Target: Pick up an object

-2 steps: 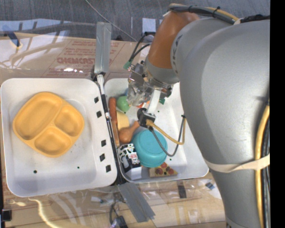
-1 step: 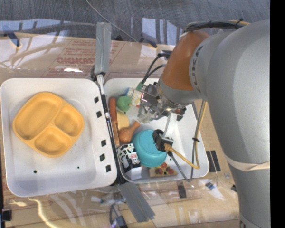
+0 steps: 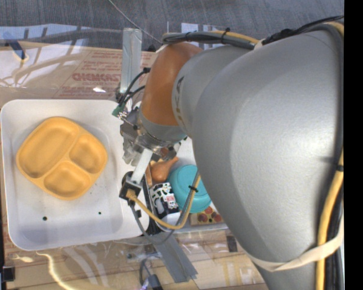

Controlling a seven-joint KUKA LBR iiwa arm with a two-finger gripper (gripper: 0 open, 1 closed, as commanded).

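The scene is evenly and fairly brightly lit, apparently from overhead, and a broad soft sheen is seen on the grey arm point(image 3: 272, 144), which is rendered slightly soft where it looms close to the camera. Streaky glare is thrown off the clear plastic sheet point(image 3: 66, 53) on the far side of the bench, while only faint, diffuse shadows are cast inside the left bin point(image 3: 12, 180) around the yellow tray point(image 3: 60, 156). Small items under the wrist are dim, shaded and hard to resolve.
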